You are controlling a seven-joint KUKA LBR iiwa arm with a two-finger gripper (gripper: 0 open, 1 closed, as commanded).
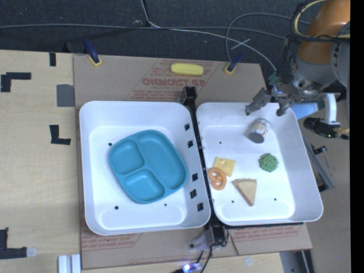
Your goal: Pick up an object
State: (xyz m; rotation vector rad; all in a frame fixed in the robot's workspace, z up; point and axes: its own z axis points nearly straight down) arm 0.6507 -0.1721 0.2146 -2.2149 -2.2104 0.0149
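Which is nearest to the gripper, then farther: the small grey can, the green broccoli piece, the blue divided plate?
1. Small grey can, right bin, just below the gripper.
2. Green broccoli piece, right bin, lower.
3. Blue divided plate, left bin.

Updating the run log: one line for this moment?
gripper: open, empty | above: small grey tin can | right white bin: can, green broccoli | status: none grasped

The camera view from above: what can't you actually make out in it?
- Small can: label too small to read in the camera view.
- Arm: cut off by the right edge.
- Print on the cardboard: partly covered by the left bin and right bin.
- Yellow food piece: too blurred to identify.
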